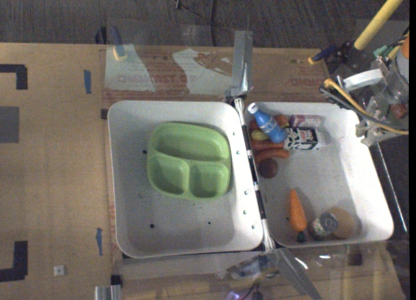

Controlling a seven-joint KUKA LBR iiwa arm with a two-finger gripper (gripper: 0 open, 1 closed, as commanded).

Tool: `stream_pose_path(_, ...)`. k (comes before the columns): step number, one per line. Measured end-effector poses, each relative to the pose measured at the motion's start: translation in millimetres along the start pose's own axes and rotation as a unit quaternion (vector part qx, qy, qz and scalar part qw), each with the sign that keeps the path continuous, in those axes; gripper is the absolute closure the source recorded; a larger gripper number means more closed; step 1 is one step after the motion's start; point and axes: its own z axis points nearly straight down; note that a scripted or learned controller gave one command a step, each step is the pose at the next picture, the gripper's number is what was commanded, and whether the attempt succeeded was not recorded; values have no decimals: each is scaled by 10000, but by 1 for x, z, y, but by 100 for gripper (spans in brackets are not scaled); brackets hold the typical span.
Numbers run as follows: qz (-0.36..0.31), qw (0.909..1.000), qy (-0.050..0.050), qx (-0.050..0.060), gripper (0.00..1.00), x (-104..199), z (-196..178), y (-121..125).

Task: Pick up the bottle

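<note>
Blue and white, the bottle (267, 123) lies on its side in the right bin (338, 188), up in the far left corner. Its white cap points at the wall between the two bins. It rests on top of a small pile of toy food, touching a red sausage (270, 154) and something yellow under it. A little milk carton (303, 138) with black spots lies just beside it on the right. I think the bottle leans there because the pile holds it up, so it is tilted and not flat on the floor of the bin.

Lower down in the same bin is a dark round fruit (268, 167). An orange carrot (297, 210) lies near the front, with a can (323, 226) and a brown lump (343, 222) close by in the front right corner. The left bin (130, 208) holds a green plate (190, 160) with three parts, and that plate has nothing to do with the job.

The arm (390, 91) is at the right edge, just outside the right bin, with yellow cables around it. It is well apart from the bottle and is not over the bin yet. The picture is too blurry there, so I cannot tell how the jaws stand. Nothing seems to be held.

I think the pick has not begun. The arm must reach left across the bin to the corner, and the wall and the carton leave little room there.
</note>
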Motion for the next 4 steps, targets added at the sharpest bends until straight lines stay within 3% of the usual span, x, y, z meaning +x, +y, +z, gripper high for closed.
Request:
stream_pose_path(1,54,10000,13,-16,100,-2,17,76)
stream_pose_path(2,-28,10000,16,-15,100,44,4,63)
stream_pose_path(3,13,10000,3,0,100,30,24,94)
stream_pose_path(4,24,10000,21,-16,100,65,-1,87)
